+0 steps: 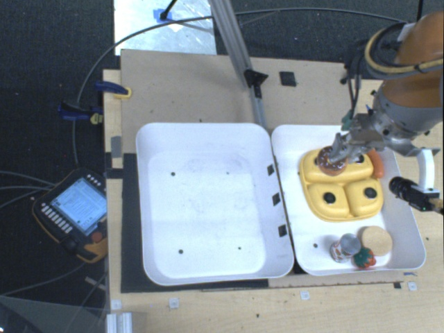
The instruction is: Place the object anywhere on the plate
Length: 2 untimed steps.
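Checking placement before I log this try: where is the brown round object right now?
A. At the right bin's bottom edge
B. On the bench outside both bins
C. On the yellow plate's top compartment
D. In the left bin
C: the brown round object sits on the yellow plate, in its top compartment, under the gripper, in the right bin.

Dark speckled carpet (48, 40) all around a tan bench (187, 89). Far side there's a shiny, reflective sheet (163, 16) on the floor with a grey pole (232, 37) slanting across it. Cables (97, 68) loop over on the left, near a handheld control pendant (73, 210) with a lit screen.
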Tool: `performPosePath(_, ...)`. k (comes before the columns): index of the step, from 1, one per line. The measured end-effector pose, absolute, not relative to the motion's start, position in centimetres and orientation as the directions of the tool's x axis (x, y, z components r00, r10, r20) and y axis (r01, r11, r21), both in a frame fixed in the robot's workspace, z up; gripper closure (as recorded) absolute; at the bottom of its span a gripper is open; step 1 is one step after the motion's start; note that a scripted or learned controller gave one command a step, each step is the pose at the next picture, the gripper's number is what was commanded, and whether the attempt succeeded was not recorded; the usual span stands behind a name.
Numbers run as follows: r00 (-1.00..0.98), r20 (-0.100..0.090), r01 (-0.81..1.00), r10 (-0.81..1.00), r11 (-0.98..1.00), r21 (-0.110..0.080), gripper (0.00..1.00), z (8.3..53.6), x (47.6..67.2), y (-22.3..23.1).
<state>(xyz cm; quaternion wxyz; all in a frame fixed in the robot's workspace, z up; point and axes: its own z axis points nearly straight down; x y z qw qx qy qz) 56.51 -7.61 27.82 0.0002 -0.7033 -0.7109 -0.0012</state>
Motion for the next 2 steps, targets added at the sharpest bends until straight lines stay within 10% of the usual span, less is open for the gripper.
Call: performPosePath(2,-0.009,0.002,1.0,1.0,0.009,0.0,1.0,26.9,53.5,1.8)
